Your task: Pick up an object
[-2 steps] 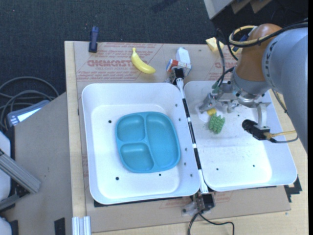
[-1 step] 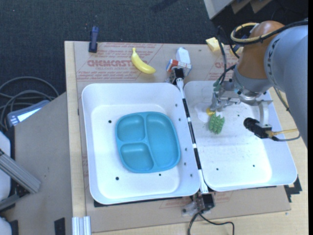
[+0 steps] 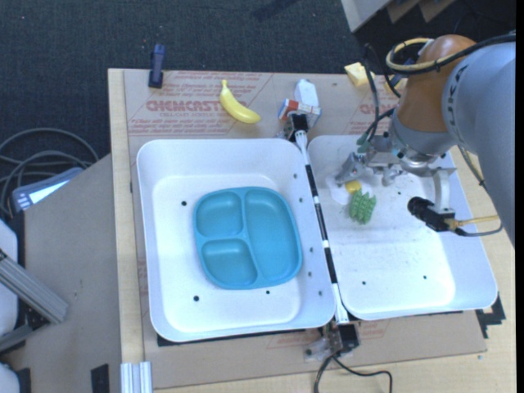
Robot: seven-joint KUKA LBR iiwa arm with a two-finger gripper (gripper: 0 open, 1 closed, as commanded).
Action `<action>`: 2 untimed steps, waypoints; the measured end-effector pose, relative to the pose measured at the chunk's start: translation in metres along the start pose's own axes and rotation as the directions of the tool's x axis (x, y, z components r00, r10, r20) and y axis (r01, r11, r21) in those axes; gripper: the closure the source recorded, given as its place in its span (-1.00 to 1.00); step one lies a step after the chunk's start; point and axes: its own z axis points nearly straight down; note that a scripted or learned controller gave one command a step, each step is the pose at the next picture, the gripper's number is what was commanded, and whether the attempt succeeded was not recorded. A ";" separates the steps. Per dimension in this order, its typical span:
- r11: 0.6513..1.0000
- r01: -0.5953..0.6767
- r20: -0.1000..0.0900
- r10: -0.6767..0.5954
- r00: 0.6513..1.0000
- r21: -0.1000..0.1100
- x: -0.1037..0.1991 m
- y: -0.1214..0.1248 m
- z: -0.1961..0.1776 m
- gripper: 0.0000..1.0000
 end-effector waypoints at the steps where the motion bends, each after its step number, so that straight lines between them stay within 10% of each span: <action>1: 1.000 -0.002 -0.002 0.002 1.000 0.008 0.009 -0.008 0.022 -1.00; 2: 1.000 -0.003 -0.002 0.003 1.000 0.008 0.011 -0.030 0.021 -1.00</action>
